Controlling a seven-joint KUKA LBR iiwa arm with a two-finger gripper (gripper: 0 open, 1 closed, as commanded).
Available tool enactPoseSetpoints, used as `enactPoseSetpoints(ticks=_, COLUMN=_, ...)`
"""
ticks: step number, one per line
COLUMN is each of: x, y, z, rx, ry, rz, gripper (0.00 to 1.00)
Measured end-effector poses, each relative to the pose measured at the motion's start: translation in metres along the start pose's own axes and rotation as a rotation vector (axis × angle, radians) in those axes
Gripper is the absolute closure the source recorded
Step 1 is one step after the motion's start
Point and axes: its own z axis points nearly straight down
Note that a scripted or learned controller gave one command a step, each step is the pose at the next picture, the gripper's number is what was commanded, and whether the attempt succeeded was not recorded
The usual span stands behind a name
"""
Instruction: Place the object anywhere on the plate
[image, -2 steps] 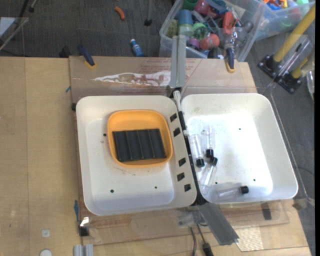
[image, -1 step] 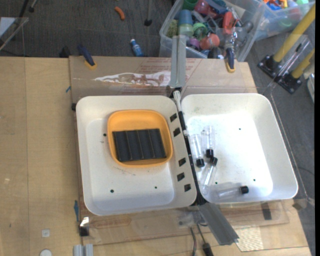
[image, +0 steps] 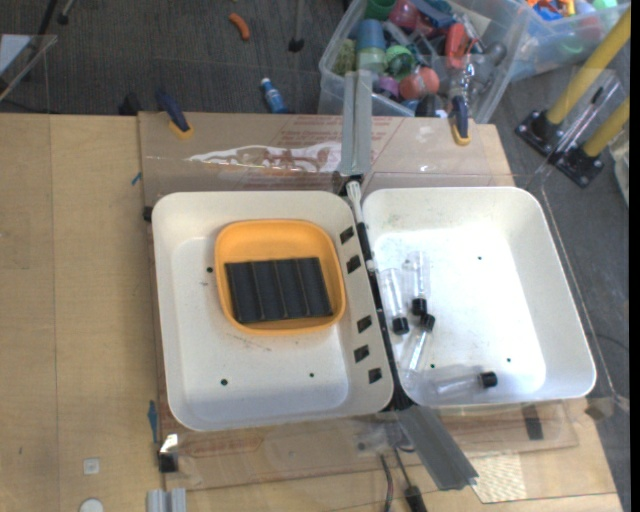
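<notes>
Left bin (image: 190, 390): white moulded plastic, smooth, faint sheen, a few dark specks.
Right bin (image: 560, 330): the same white plastic, lightly scuffed and speckled.
Plate (image: 280, 238): orange plastic, smooth and softly glossy, at the left bin's 12 o'clock.
Insert (image: 278, 290): black, matt, ribbed slab lying on the plate.
Tubes (image: 412, 290): clear glossy plastic with black caps, in the right bin's 8 o'clock quarter.
Bench (image: 70, 300): pale wood-grain board, matt.
Divider post (image: 352, 125): dull grey metal, at the bins' 12 o'clock.
</notes>
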Motion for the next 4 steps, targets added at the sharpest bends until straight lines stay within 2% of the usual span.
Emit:
enactPoseSetpoints(ticks=1, x=-0.006, y=-0.001, z=0.0004, rx=-0.001, ry=-0.001, rz=-0.319, gripper=1.0)
enactPoseSetpoints(ticks=2, x=-0.0113, y=-0.0021, z=0.0003, rx=-0.002, ry=0.0, rz=-0.547, gripper=1.0)
enactPoseSetpoints(ticks=3, x=-0.0072, y=-0.0013, z=0.0013, rx=-0.003, ry=-0.002, rz=-0.921, gripper=1.0)
enactPoseSetpoints(ticks=4, x=-0.0014, y=-0.0003, z=0.0015, rx=-0.003, ry=-0.003, rz=-1.061, gripper=1.0)
